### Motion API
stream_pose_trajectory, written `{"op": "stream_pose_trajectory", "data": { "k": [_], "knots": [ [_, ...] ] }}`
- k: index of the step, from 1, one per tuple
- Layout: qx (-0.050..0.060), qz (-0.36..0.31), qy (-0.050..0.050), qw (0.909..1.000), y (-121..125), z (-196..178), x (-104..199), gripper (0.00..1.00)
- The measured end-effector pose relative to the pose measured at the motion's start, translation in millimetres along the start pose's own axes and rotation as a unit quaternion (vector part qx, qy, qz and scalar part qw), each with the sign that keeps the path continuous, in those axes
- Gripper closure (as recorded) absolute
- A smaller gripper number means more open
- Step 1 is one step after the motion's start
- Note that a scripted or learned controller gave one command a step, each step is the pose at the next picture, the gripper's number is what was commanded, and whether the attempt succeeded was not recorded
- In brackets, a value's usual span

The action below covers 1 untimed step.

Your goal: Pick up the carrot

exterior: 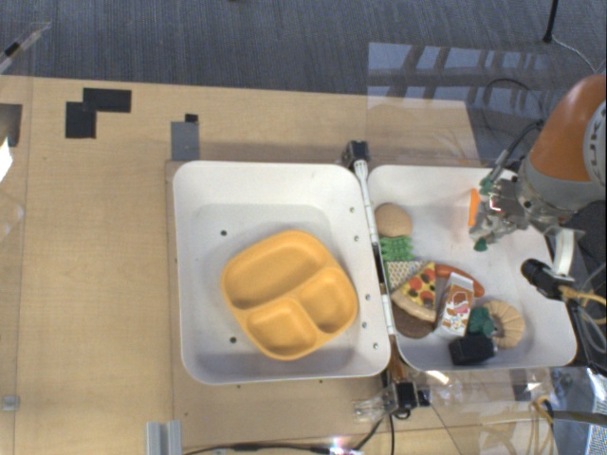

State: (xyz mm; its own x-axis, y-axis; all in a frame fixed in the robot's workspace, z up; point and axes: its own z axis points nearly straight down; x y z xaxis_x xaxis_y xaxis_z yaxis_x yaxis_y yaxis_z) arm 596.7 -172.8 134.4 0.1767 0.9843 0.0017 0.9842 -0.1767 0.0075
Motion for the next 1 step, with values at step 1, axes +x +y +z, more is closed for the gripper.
{"op": "stream_pose_trajectory", "data": {
  "k": [1],
  "knots": [
    [-0.001,0.222,-0.002,0.9751,15.9,-78.5,-19.1,1.0]
  ]
}}
